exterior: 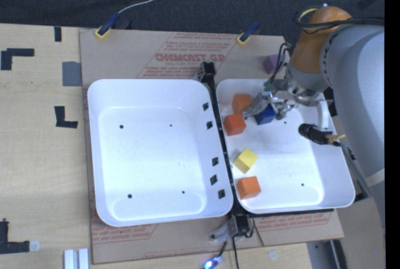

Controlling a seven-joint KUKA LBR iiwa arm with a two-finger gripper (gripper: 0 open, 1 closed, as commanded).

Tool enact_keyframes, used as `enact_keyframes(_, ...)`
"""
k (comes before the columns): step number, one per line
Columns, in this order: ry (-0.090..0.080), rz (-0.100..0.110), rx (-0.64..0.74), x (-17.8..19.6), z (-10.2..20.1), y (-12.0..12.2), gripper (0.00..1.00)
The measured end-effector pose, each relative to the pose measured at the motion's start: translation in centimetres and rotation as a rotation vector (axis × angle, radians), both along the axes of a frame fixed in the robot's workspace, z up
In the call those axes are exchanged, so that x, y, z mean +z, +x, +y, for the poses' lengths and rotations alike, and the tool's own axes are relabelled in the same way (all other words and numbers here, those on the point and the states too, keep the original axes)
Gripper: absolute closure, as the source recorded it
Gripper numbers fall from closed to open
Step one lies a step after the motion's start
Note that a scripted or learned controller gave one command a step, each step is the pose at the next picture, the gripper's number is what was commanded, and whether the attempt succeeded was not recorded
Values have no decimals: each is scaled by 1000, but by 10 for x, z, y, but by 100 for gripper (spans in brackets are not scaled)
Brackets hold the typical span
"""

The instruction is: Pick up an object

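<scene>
Glossy white plastic bin [312, 192], blocky cubes, jaws [267, 106] around blue block [265, 115]

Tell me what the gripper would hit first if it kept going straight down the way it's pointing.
Most likely the blue block, which lies at the tip of the gripper in the right bin. Depth is unclear from this view, so contact may already exist.

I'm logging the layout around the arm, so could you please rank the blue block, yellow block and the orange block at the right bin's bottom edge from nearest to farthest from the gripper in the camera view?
From the gripper:
1. Blue block, right at the fingertips.
2. Yellow block, mid-bin, toward the divider.
3. Orange block, by the bin's bottom edge.
</scene>
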State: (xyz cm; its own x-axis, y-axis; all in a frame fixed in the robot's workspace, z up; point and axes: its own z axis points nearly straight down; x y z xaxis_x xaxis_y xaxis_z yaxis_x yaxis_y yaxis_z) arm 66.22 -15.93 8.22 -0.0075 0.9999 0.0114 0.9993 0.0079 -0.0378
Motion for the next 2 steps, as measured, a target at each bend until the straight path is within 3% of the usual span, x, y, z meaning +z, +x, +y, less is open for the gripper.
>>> enact_keyframes(1, -1, 8, 2, 9, 1, -1, 100)
enact_keyframes(2, -9, -48, 2, 109, 93, 9, 100)
